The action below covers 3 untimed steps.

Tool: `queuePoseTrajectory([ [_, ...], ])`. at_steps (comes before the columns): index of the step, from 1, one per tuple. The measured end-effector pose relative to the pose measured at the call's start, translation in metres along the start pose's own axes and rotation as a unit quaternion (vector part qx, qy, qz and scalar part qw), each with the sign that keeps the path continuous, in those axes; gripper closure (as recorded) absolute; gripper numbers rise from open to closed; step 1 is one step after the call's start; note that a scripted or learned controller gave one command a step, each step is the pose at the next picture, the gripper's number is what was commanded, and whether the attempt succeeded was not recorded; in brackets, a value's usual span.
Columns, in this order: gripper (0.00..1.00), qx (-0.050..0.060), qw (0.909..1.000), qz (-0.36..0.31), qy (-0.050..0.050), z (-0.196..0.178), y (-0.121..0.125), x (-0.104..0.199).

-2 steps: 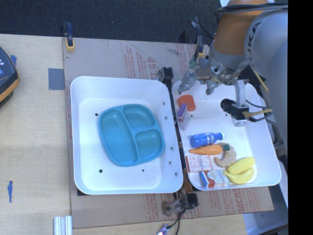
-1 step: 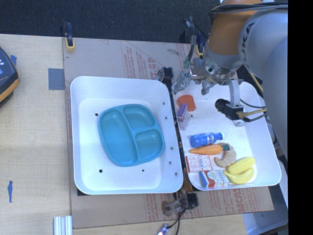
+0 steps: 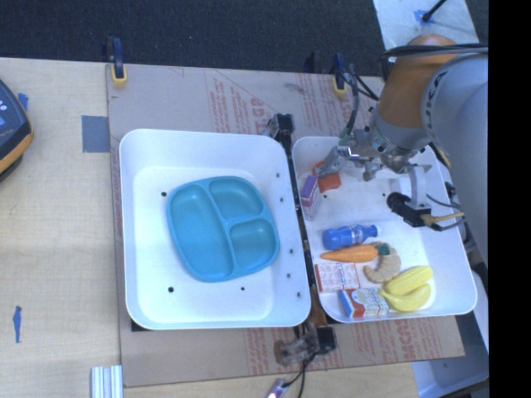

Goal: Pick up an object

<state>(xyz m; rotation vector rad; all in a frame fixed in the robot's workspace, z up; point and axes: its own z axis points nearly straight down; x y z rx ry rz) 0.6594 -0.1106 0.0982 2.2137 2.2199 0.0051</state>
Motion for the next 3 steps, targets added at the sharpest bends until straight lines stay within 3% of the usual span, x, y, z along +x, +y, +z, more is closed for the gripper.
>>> queuePoseTrajectory([
  [1, 0.00, 0.000, 1.0000, -0.001, -0.001, 0.000, 0.000, 0.013],
  [2, 0.00, 0.004, 1.0000, -0.001, 0.001, -0.095, -0.069, 0.059],
  [3, 0.00, 0.006, 1.0000, -0.001, 0.001, -0.094, -0.183, 0.060],
])
